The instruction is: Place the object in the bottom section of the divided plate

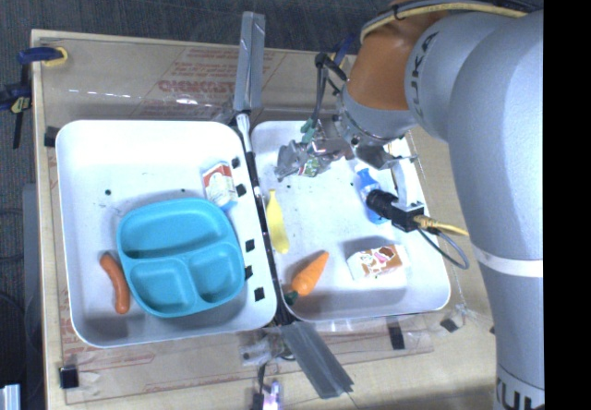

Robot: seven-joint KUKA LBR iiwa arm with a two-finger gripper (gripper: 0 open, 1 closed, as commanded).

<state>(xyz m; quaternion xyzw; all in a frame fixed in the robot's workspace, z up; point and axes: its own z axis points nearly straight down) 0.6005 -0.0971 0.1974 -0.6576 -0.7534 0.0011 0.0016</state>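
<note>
Left of the divided plate [166, 228], an orange-red sausage [115, 282] lies lengthwise on the floor of the left bin [83, 150], just beside the plate's lower left rim. The blue plate sits in the lower middle of that bin, with one wide section at the top and two smaller ones below. Just off its upper right corner a small red and white carton [218, 183] lies against the bin's right wall.

Right of the plate, across the divide, a yellow banana-like piece [276, 223] lies along the left wall of the right bin [425, 288]. A carrot [309, 271] lies tilted just below it. Which of these loose items is the task's object cannot be told. Up and to the right of the plate, the gripper [300, 159] hangs over the upper left of the right bin; whether it is spread or closed cannot be told. Further right lie a white packet with a brown print [377, 262] and a small blue object [367, 185]. The grey arm [462, 76] stands farthest from the plate. Both bins rest on the surface [120, 66].
</note>
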